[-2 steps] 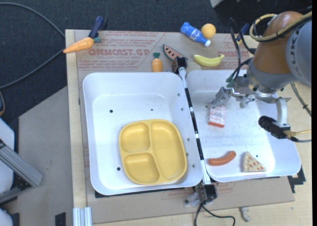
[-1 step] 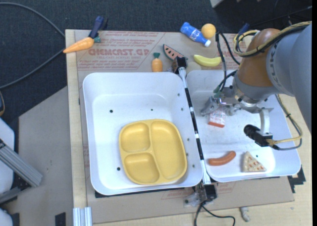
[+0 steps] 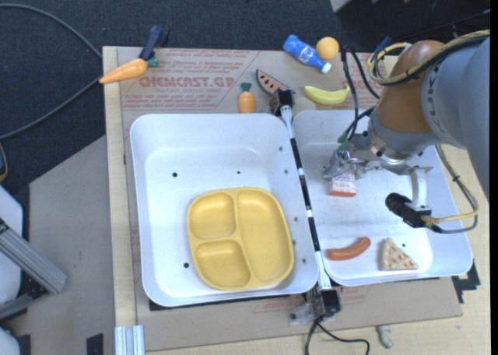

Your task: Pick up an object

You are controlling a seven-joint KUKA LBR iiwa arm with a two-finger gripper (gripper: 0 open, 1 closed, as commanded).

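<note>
Reaching in over the worktop (image 3: 194,81), I am bringing my arm (image 3: 436,89) across the right-hand bin (image 3: 443,248), the nearer of the two white bins to my gripper (image 3: 342,160). The left-hand bin (image 3: 156,159) is sitting well to the left of my gripper, and it is carrying a yellow divided tray (image 3: 240,237) in its lower half.

My gripper is hanging low in the upper left part of the right-hand bin, and I cannot tell how wide it is standing, because the wrist is covering it from above. Directly below it, so close that it is touching or almost touching, a small red-and-white packet (image 3: 342,186) is lying on the bin floor; I cannot tell whether it is being held.

Further below, a toy sausage (image 3: 348,249) is lying near the bin's lower edge, with a pizza slice (image 3: 398,256) just to its right. Above my gripper, outside the bins, a banana (image 3: 327,95), a blue bottle (image 3: 303,53) and an orange ball (image 3: 327,47) are resting close together. Far off to the upper left, a carrot (image 3: 124,72) is lying on the worktop.
</note>
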